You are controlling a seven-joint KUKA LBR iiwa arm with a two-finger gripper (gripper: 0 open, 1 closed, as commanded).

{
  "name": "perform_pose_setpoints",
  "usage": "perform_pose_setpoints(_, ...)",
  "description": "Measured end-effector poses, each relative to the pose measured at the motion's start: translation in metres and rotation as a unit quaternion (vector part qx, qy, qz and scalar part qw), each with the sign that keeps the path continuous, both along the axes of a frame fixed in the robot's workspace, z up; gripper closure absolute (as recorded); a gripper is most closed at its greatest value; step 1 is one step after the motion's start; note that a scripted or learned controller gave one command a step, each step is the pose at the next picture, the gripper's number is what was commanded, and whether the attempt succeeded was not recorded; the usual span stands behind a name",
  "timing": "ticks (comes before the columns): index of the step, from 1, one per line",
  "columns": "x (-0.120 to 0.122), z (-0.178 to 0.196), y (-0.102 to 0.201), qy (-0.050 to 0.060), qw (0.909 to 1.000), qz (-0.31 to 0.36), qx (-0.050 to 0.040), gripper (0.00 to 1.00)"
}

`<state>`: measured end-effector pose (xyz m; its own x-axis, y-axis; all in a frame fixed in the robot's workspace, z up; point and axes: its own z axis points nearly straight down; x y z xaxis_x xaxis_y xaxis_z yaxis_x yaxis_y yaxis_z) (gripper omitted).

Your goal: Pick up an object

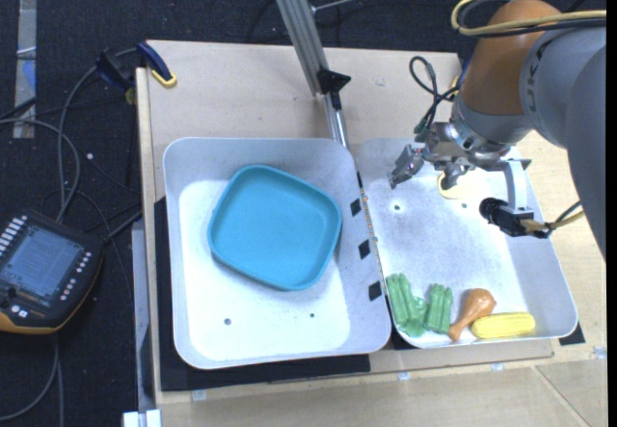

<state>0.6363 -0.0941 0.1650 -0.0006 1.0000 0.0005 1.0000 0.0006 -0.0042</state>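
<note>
The wooden bench carried two shallow white bins side by side, and the grey arm with its orange band reached in from the right over the far end of the right bin. The left bin held a square blue plate, lying flat toward its far left part. The gripper hung above the far left corner of the right bin, and from where I stood I could not tell how it was set, nor see anything in it. Well apart from it, along that bin's near edge, lay a green toy vegetable, just right of it a small orange-brown drumstick-shaped toy, and touching that a yellow corn-like piece.
</note>
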Motion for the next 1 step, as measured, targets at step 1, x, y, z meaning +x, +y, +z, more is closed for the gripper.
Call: perform_pose_setpoints(1, -0.0055, -0.0435, 0.0000, 0.000, 1.0000, 0.000, -0.0001, 0.00)
